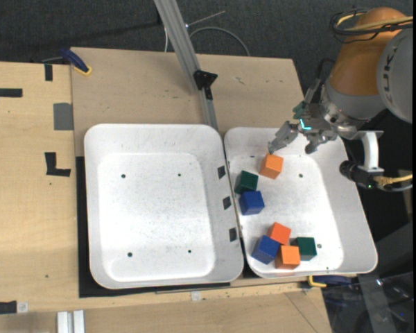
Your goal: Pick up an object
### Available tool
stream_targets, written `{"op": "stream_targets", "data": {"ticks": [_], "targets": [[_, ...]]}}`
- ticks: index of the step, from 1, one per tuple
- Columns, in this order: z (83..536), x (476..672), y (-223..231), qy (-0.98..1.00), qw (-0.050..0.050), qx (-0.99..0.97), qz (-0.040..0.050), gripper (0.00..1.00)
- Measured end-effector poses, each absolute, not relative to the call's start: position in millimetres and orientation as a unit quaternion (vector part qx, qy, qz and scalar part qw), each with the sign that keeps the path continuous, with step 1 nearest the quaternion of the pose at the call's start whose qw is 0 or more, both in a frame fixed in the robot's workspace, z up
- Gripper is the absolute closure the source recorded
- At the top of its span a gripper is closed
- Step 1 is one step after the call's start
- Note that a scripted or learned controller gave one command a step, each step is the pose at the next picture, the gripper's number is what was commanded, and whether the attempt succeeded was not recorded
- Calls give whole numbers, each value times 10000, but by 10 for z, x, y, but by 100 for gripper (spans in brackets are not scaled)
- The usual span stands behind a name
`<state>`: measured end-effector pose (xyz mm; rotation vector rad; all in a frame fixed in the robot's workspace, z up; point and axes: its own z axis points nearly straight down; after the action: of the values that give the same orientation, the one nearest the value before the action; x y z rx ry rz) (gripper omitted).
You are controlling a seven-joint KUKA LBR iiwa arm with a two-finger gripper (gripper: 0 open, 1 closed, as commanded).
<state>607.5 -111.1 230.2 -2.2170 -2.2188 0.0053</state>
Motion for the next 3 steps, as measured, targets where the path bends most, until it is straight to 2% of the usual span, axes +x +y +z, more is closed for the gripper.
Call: {"op": "stream_targets", "data": {"ticks": [1,3], "targets": [[2331,6084,-1113,-7078,6,-7064,4,0],[1446,6113,-1113,-7076,19,-7066,22,0]]}}
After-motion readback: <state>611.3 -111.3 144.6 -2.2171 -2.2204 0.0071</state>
